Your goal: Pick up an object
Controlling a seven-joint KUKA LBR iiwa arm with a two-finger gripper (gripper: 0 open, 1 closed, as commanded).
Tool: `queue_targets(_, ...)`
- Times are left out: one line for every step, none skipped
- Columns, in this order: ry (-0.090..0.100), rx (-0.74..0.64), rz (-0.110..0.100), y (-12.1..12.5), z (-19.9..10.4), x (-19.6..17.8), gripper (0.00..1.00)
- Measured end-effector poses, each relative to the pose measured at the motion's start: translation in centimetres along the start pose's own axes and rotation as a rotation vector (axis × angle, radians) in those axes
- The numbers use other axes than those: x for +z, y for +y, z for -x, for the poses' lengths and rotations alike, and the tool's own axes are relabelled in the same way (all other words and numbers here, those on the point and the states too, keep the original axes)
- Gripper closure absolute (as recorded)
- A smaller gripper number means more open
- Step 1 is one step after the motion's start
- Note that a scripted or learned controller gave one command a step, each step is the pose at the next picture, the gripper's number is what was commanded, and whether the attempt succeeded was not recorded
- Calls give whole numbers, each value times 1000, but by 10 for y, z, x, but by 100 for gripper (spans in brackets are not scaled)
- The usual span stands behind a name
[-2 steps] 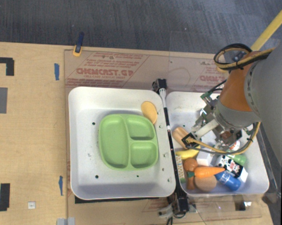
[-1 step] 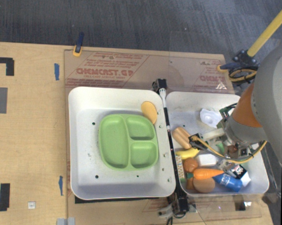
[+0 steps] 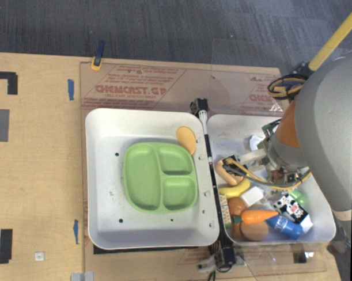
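While lying lengthwise left-right: carrot (image 3: 258, 216), tip left.

Red mirrored lettering, seemingly "CHEMCAST GP", is showing on the protective film of the clear sheet (image 3: 137, 84) lying under the bins, with smaller lines around it staying illegible.

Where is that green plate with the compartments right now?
The green divided plate lies flat in the middle of the left white bin, in the camera view. A small yellow-orange object sits just beyond its upper right corner.
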State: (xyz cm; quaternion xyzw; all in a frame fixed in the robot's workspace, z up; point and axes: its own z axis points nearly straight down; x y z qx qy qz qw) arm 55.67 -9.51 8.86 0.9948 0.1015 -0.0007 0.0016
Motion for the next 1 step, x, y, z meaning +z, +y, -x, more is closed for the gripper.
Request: queue_targets(1,0,0,0,0,0,0)
